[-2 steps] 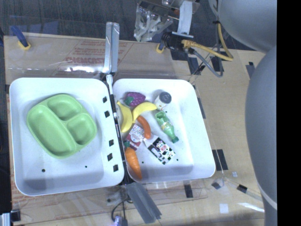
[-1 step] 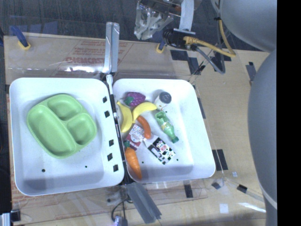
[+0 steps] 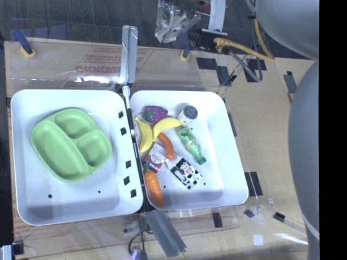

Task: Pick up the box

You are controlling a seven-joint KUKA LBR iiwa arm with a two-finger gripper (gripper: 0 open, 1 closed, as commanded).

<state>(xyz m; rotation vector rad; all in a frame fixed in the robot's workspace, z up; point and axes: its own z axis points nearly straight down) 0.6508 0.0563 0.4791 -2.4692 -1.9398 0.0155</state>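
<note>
From where I sit, the nearest item in the right bin (image 3: 230,191) is an orange carrot (image 3: 153,186) against the divider, and just beside it to the right lies the box (image 3: 187,174), a small black-and-white patterned carton lying flat and turned at an angle on the bin floor. A little farther sit a red-and-white packet (image 3: 157,155), an orange sausage-shaped piece (image 3: 167,147) and a green bottle (image 3: 192,145), then two bananas (image 3: 154,131), a purple grape bunch (image 3: 155,113) and a small round jar (image 3: 189,112). The left bin (image 3: 21,199) carries a green divided plate (image 3: 70,143). At the far edge of the table (image 3: 260,145) hangs my claw (image 3: 172,28), well apart from the box; I cannot tell how its fingers stand. I judge the reach has not begun. I would bring it over the box, turn the wrist to span its narrow side, and descend clear of the bottle and packet.
</note>
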